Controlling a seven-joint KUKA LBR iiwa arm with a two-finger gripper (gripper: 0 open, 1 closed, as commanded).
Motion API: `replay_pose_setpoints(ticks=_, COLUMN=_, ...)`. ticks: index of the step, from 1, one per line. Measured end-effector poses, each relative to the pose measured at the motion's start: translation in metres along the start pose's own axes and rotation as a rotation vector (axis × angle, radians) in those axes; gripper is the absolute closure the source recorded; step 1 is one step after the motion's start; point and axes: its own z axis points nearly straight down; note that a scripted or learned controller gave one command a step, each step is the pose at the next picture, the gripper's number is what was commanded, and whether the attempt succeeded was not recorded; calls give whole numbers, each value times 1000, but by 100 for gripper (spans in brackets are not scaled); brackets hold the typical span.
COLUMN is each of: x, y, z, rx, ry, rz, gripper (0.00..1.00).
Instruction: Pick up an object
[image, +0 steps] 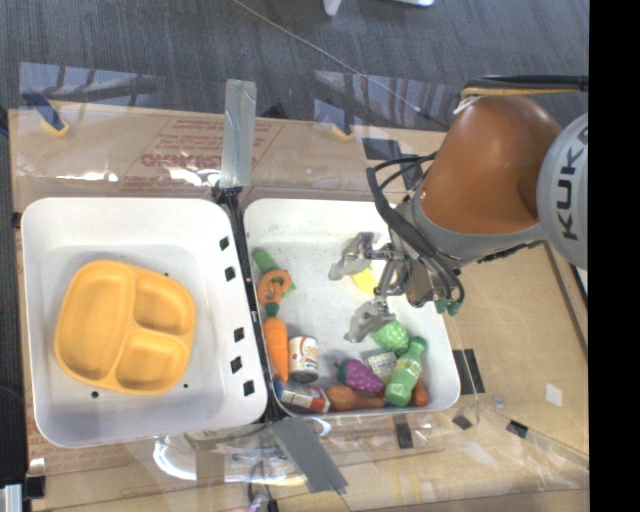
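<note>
On your far left sits the left bin, and in it a yellow divided tray lying flat, with bare white floor all round it. The taped seam where the two bins meet runs down the middle.

Cross it into the right bin. Hard against its left wall you see a carrot lying lengthwise, with an orange ring toy just above it and a small can beside its lower end. Along the near wall the toys crowd together: a purple grape bunch, a green bottle, a green knobbly piece and a reddish piece at the very edge. A small yellow object lies apart from them, higher up on the bin floor.

The gripper hangs over that spot with its fingers spread wide, one fingertip above the yellow object and the other near the green knobbly piece. Nothing sits between them that is pinched; the yellow object lies in the gap, close to the upper finger.

To the right, the arm reaches in over the bin's right wall, its orange band large in view, the wrist pointing left and down. The upper middle of the bin floor is open white; the near edge is packed.
</note>
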Motion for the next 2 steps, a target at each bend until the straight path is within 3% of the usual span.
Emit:
replay_pose_setpoints(ticks=1, x=-54, y=-59, z=149, rx=-4, ry=13, rz=64, gripper=0)
replay_pose_setpoints(ticks=2, x=-145, y=-96, z=107, rx=1, ry=-7, rz=6, gripper=0)
